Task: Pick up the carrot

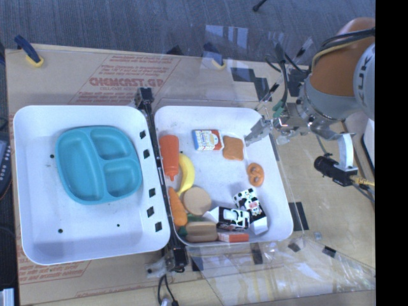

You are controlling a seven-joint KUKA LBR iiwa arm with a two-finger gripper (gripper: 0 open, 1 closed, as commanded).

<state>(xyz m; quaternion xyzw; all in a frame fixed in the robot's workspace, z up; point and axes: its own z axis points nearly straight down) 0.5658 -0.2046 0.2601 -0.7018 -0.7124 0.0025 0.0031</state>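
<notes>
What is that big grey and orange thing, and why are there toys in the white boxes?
That is a robot arm, seen by a camera looking down from above. At its end is a gripper for picking things up. It hovers at the right bin's top right corner and holds nothing. That bin is full of toy food: a carrot, a banana, a red bottle, a small milk carton and more. The left bin holds a blue divided plate. The robot should grab the carrot.

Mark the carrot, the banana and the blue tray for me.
carrot (pixel 178 207): camera view, middle of its orange body.
banana (pixel 186 173): camera view, middle of the yellow curve.
blue tray (pixel 71 171): camera view, its left rim.
</notes>
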